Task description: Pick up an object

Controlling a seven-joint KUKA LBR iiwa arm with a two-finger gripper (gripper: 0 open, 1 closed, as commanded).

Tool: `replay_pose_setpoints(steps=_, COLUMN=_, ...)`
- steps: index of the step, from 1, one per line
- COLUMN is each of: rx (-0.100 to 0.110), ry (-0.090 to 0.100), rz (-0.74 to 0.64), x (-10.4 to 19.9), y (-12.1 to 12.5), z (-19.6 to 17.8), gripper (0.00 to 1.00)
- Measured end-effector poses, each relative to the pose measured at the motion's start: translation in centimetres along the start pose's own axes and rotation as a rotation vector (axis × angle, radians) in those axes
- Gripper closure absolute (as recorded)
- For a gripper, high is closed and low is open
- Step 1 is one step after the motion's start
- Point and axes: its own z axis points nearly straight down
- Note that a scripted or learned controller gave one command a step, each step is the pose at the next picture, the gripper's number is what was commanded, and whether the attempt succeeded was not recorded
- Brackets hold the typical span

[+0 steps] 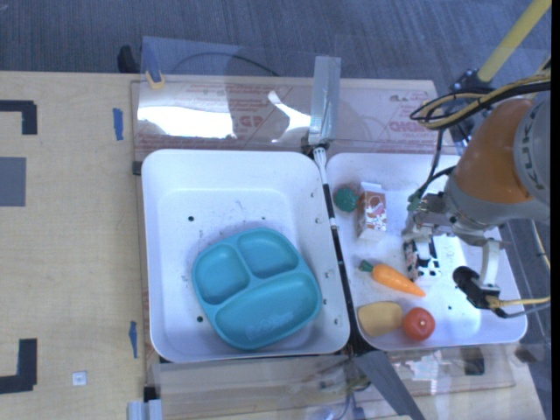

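The right bin (490, 322) holds a carrot (394, 278), a red tomato (419, 324), a yellow potato-like piece (380, 318), a small red-and-white carton (372, 211) and a green ball (346, 199). My gripper (420, 256) hangs over the middle of that bin, just right of the carrot's thick end and below the carton. I see nothing between its fingers. The grey arm with its orange band (494, 160) comes in from the right and covers the bin's far right part.
The left bin (175, 191) carries a blue three-compartment plate (255, 287) in its front half. A divider rim (332, 234) separates the two bins. Cables (455, 103) run behind the arm, and a clear panel (227, 112) stands behind the bins.
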Motion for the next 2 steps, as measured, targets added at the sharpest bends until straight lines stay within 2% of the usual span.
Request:
replay_pose_setpoints(steps=1, rx=0.069, ry=0.013, rz=-0.104, x=4.0, y=0.6, z=-9.1, gripper=1.00)
replay_pose_setpoints(steps=2, rx=0.078, ry=0.024, rz=-0.374, x=6.2, y=-6.1, z=-6.6, gripper=1.00)
